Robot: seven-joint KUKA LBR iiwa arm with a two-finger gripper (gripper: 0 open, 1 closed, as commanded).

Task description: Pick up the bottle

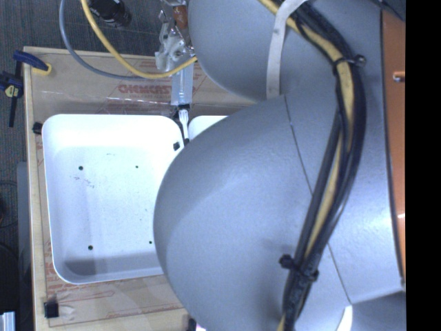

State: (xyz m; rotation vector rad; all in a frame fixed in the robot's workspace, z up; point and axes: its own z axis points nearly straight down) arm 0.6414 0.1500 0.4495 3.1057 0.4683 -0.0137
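Note:
The grey arm [289, 185] takes up the right and middle of the camera view and hangs over most of the right bin [207, 123], of which a small corner shows. The gripper [182, 119] is a thin metal and dark assembly. It reaches down from the top centre and ends over the rims between the two bins. It appears edge-on and small, and nothing can be made out in its grasp.
The left white bin [52, 185] lies in full view, with a few dark specks on its floor. A yellow cable [110, 43] and a grey hose loop over the wooden bench [89, 88] behind it. Blue clamps [27, 62] sit at the bench's left edge.

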